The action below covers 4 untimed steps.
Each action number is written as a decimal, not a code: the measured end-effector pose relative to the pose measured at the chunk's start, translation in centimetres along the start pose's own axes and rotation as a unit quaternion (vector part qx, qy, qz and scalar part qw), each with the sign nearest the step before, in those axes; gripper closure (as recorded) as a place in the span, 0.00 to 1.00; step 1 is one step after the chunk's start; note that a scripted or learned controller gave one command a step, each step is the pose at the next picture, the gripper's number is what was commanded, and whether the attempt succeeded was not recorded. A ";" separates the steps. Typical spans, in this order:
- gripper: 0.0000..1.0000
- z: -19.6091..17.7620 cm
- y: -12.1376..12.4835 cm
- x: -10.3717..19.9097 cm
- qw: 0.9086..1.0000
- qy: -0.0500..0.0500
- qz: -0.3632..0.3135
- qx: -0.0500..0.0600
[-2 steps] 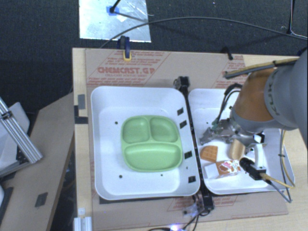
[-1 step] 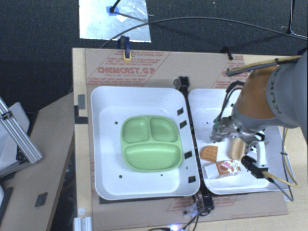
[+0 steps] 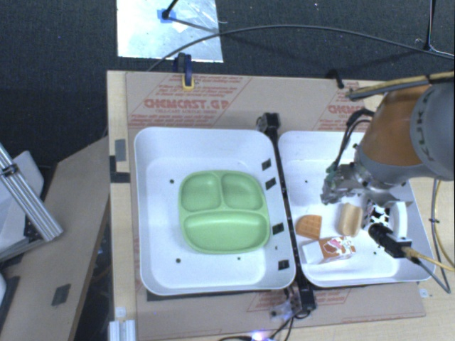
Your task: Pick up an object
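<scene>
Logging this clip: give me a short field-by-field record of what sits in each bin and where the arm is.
left bin: white shallow bin holding a green three-compartment plastic plate
right bin: white shallow bin holding a round tan waffle-like piece, a beige bread-like block, and a red-and-white flat packet
arm: grey arm with orange band over the right bin
pincer: pincer low, just above the beige block; grip state unclear

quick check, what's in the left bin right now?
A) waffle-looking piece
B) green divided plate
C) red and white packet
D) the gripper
B: the green divided plate lies alone in the left bin; the waffle-like piece, the red and white packet and the gripper are all over the right bin.
</scene>
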<state>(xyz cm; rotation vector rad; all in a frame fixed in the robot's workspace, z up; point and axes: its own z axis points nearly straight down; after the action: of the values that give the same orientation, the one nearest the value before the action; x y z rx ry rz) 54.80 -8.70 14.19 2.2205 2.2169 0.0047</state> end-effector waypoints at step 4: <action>1.00 -8.5 -0.4 10.8 1.000 0.001 -0.005 0.002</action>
<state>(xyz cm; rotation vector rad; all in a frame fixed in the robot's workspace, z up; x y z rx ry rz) 54.37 2.14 22.66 2.2119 2.2320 0.0031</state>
